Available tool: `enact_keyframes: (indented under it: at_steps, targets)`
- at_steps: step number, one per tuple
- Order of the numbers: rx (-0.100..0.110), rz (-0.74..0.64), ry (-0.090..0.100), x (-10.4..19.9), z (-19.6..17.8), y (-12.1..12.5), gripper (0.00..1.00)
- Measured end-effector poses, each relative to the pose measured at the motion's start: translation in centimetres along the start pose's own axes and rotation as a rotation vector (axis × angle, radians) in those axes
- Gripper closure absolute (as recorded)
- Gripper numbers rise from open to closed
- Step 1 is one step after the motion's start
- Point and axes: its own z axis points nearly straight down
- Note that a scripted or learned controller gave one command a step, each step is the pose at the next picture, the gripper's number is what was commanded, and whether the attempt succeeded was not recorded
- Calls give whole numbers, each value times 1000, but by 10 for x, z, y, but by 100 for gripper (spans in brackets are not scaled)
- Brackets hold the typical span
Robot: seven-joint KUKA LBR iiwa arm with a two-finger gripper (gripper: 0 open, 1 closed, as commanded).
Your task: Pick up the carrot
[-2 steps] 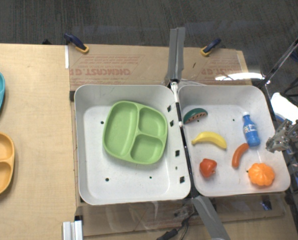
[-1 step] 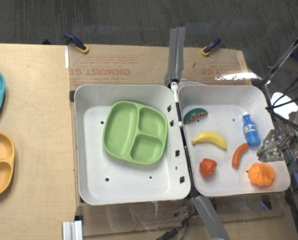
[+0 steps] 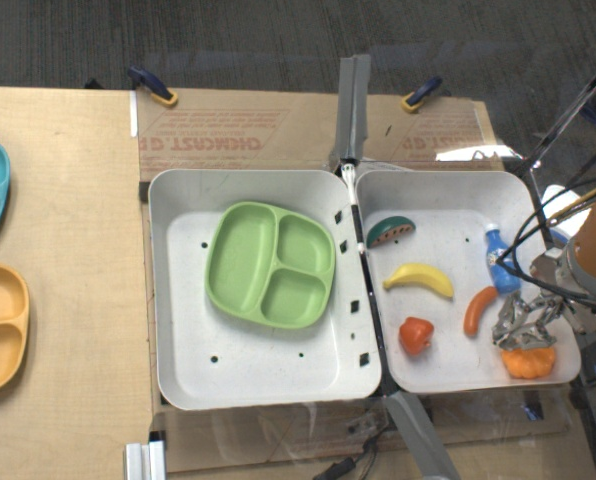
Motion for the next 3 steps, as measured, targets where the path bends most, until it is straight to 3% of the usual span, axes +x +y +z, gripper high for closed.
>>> enact_keyframes:
  at_steps: [1,2,3]
  targets:
    - [1,-771,-2,-40,-97,7,100]
    - [-4,-1390,-2,-22,-101,44,100]
    - [-5,-2019,-5,-31,-119,62,100]
